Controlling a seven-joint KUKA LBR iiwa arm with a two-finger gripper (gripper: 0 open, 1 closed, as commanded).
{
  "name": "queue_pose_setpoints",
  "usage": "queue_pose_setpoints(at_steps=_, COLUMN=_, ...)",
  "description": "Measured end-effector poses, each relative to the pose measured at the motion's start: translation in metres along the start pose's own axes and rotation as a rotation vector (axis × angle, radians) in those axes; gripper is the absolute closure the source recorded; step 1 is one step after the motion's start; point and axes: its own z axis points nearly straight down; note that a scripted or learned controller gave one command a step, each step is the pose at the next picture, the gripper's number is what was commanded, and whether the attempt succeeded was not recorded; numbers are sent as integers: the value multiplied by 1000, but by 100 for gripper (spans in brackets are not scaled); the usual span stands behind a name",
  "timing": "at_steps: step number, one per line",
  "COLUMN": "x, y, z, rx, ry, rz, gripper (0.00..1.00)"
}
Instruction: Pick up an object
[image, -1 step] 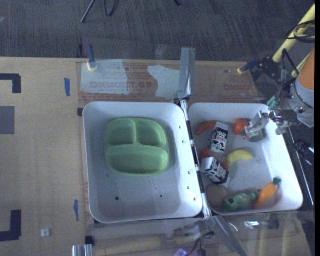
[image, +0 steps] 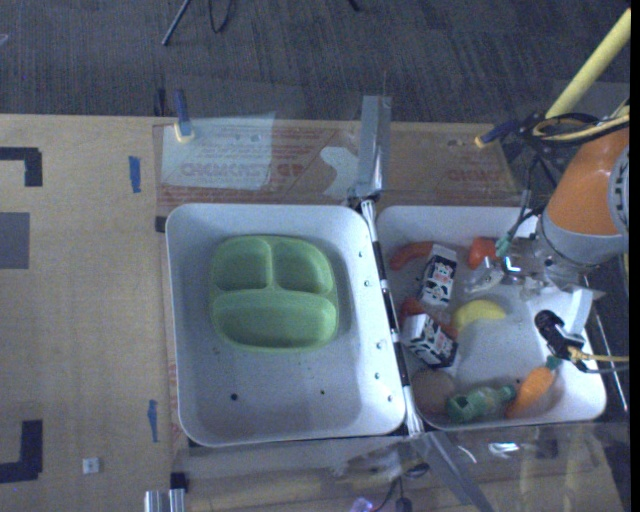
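Two shallow white bins sit side by side on a wooden bench; the left bin (image: 190, 330) holds a green divided plate (image: 272, 292), lying flat near its centre; the right bin (image: 500, 335) carries a scatter of small items: two black-and-white cartons (image: 437, 279) and (image: 432, 341), a yellow banana-like piece (image: 480, 312), a green bottle (image: 480, 402) lying on its side and a toy carrot (image: 534, 388) near the front edge; the grey arm, orange band (image: 592, 190) showing, reaches in from the right, its gripper (image: 515, 265) low over the bin's far right corner.
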Motion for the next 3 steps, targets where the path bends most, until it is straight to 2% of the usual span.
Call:
queue_pose_setpoints(at_steps=1, x=-7, y=54, z=13, rx=39, ry=2, rz=-83, gripper=0)
queue_pose_setpoints(at_steps=2, x=-7, y=58, z=1, rx=25, ry=-4, rz=-82, gripper=100)
queue_pose_setpoints(at_steps=3, x=19, y=33, z=-120, rx=-2, ry=-1, rz=-6, gripper=100)
